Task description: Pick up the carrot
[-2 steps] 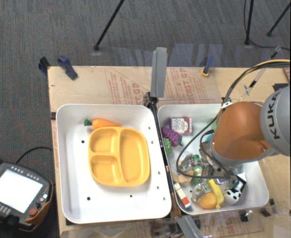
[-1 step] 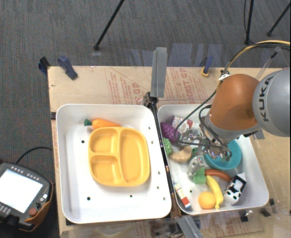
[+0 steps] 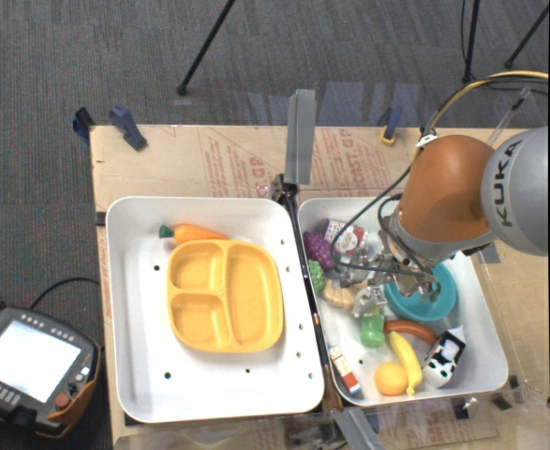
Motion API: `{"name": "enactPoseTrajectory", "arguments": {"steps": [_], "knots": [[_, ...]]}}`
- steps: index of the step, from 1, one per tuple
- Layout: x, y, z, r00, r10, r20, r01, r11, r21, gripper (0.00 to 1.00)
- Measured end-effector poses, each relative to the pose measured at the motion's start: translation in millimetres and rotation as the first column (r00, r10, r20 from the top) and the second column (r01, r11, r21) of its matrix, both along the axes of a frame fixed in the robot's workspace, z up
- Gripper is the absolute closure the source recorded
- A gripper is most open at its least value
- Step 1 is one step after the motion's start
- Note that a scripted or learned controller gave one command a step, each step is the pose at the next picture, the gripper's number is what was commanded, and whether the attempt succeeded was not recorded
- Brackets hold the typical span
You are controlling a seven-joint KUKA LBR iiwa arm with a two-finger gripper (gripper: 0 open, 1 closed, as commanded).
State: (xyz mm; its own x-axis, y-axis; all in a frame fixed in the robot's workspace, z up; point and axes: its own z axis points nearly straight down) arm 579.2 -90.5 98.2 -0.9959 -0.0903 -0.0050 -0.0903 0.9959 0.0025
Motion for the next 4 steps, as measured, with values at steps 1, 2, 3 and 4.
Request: {"name": "enactPoseTrajectory", "arguments": {"steps": [1, 2, 3, 4], "knots": [[-51.8, -42.7, 173.2, 1.0, 0.007, 0.011, -0.006, 1.0, -0.006, 1.0], [-54.2, -41.6, 166.1, 1.0, 0.007, -0.004, -0.007, 1.0, -0.001, 0.0], [-77.5, -23.7, -9.1, 0.975, -0.224, 0.005, 0.224, 0.975, 0.0, 0.0], [-79.6, -2.7, 39.5, 0.978, -0.21, -0.001, 0.21, 0.978, -0.001, 0.0]]}}
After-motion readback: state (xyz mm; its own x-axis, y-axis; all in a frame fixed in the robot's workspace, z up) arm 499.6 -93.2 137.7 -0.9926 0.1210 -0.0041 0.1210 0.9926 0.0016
